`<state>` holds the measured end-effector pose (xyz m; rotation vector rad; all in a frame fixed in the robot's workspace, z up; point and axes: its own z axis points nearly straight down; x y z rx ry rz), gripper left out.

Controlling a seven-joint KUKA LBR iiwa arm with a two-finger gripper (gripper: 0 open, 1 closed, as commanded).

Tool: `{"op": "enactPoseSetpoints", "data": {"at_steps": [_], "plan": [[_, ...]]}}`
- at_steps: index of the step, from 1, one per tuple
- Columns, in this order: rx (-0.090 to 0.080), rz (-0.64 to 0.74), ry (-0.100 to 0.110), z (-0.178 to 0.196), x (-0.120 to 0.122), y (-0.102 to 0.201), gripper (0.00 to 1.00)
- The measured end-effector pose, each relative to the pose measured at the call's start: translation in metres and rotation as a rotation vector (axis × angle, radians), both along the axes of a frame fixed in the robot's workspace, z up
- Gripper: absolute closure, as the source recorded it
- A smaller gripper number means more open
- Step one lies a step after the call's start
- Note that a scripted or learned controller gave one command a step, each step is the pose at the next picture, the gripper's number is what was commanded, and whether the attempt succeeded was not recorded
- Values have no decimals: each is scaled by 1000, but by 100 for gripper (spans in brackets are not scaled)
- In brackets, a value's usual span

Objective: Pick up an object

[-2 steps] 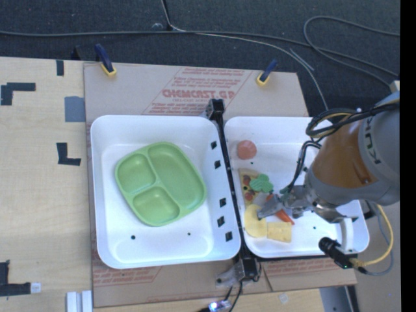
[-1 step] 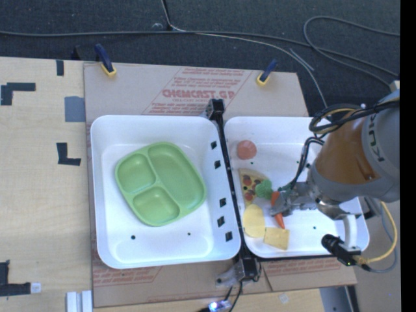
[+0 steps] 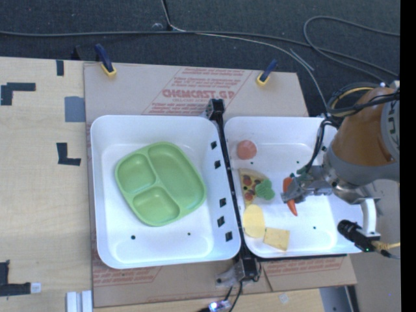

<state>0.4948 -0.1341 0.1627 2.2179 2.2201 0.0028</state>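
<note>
My gripper (image 3: 296, 191) hangs low over the right bin (image 3: 305, 132), near its middle right. Directly under it lies a thin orange-red piece like a carrot (image 3: 292, 207), with one end showing above-left of the gripper and the other below it; the gripper hides its middle. Left of the gripper are a pizza slice (image 3: 249, 181) and a small green leafy piece (image 3: 264, 189). A pink round piece (image 3: 247, 149) sits further back. A yellow oval piece (image 3: 254, 221) and a pale yellow cheese wedge (image 3: 276, 238) lie toward the front.
The left bin (image 3: 107, 239) holds a green three-compartment plate (image 3: 159, 182). A black divider (image 3: 224, 187) runs between the two bins. The arm's grey body with its orange band (image 3: 361, 138) overhangs the right bin's right side. Cables trail across the dark floor behind.
</note>
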Motion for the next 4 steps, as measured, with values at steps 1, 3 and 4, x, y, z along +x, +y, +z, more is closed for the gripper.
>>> {"op": "enactPoseSetpoints", "data": {"at_steps": [1, 3, 4], "plan": [[0, 2, -1, 53, 2, 11, 100], [2, 5, 3, 100, 29, 51, 100], [2, 5, 6, 89, 48, 99, 100]]}}
